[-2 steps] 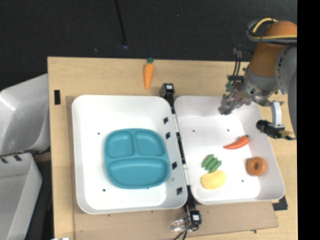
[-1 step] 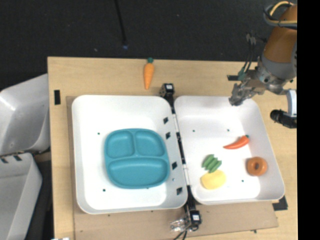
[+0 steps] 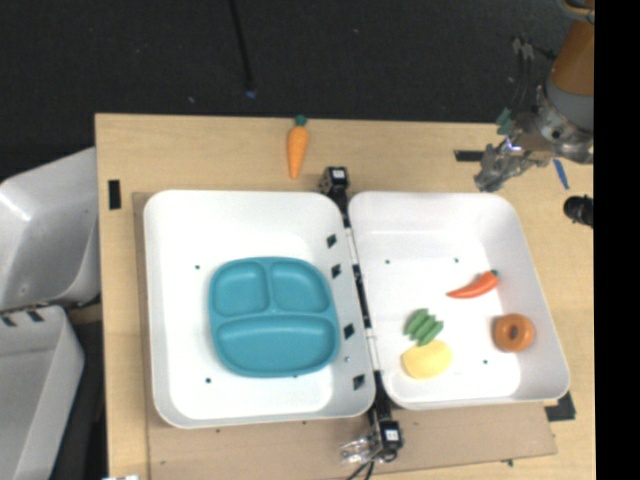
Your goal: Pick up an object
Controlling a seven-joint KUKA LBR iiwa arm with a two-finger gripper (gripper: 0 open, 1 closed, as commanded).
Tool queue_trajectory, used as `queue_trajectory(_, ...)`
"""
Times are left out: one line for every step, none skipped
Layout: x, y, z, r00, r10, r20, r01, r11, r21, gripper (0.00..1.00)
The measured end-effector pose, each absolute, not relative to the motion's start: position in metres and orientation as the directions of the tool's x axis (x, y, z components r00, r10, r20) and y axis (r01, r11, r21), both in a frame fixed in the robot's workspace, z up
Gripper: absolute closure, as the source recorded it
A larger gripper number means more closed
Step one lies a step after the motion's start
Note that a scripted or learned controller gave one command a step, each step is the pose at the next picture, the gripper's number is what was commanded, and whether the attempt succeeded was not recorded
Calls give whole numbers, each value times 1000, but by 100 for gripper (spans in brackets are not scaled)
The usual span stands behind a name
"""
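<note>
Dark flooring surrounds a tan desk carrying two shallow white bins set side by side, their inner rims touching along a clipped seam. Left bin: one teal divided plate, lying centrally, with bare white floor on all sides. Right bin: four objects, grouped toward 5 o'clock; the half toward 12 o'clock is bare. Counted: one red chili pepper at 3 o'clock; one brown doughnut near the rim at 4 o'clock; one green leafy piece touching one yellow lemon-like piece just at its 6 o'clock side. One orange carrot lies on the bare desk at 12 o'clock of the left bin, outside both bins. End effector: positioned over the desk's corner at 1 o'clock of the right bin, beyond its rim, well apart from every object; nothing between its fingers, and how far they are parted cannot be told.
</note>
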State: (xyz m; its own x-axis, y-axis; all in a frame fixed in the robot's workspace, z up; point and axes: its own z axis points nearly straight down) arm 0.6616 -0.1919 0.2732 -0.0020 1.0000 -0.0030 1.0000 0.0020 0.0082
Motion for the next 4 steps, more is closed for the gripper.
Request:
queue_trajectory(642,-146,265,-4,1000,-1,1000,4,0,100)
queue_trajectory(631,-89,271,-7,1000,1,1000,7,1,100)
queue_trajectory(620,-28,269,-6,1000,0,1000,6,0,100)
queue_trajectory(614,27,254,-6,1000,1,1000,6,-1,100)
